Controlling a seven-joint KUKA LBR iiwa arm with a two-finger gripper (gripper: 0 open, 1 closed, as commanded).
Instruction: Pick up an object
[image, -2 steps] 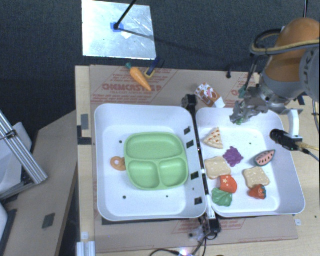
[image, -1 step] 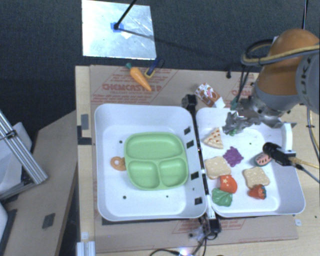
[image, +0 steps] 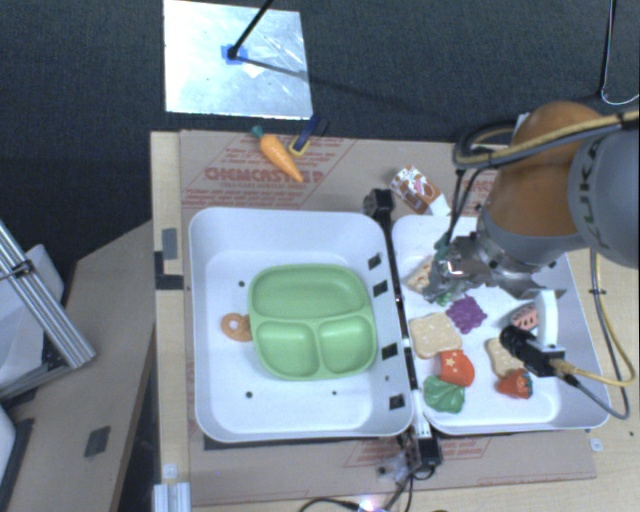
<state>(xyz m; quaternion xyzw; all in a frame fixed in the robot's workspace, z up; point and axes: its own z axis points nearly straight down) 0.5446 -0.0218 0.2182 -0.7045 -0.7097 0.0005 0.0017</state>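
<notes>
You see the gripper (image: 447, 283) low in the right bin (image: 580, 400), right of centre, above the purple grapes (image: 466, 314); whether it's apart or clamped you cannot tell, so nothing looks picked yet.

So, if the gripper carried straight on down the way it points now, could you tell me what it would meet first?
Most likely the purple toy lying on the right bin floor just beneath the gripper, though depth is hard to judge from this slanted view; the slice of bread lies close beside it.
</notes>
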